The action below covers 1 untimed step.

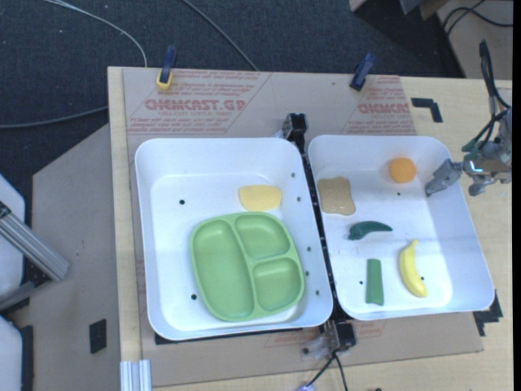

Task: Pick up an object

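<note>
The right bin (456, 243) holds several items. An orange ball (401, 169) lies near its far side, and a tan flat slice (335, 195) sits at its left. A dark green curved pod (370, 230) is in the middle. Toward the front are a green stick (374, 282) and a yellow banana (412, 270). My gripper (457, 181) hovers over the bin's right rim, to the right of the orange ball. Its fingers are spread open and hold nothing.
The left bin (163, 186) holds a green divided plate (247, 264) and a pale yellow piece (260, 197) behind it. Black clamps (295, 125) join the bins. Blue clips (362, 72) pin the cardboard base at the back.
</note>
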Motion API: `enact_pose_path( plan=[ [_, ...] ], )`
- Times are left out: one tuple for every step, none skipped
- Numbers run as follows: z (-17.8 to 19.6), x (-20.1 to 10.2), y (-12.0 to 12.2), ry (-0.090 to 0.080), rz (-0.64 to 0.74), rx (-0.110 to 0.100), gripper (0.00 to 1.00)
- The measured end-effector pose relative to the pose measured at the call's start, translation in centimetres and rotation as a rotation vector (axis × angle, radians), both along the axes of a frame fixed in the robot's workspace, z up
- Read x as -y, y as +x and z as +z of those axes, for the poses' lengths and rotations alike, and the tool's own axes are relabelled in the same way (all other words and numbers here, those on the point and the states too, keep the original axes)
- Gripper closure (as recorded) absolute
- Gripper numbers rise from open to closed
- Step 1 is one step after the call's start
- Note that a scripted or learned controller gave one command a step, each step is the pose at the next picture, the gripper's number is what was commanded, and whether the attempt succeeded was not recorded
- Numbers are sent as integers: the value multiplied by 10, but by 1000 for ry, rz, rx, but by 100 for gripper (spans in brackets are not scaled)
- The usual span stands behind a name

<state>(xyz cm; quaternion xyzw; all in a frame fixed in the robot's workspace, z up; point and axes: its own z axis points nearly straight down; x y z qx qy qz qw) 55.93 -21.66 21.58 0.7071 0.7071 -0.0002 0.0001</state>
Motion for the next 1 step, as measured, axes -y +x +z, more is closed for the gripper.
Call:
enact_pose_path(
  plan=[
    [-62,-6,-2,3,0,-7,0]
  ],
)
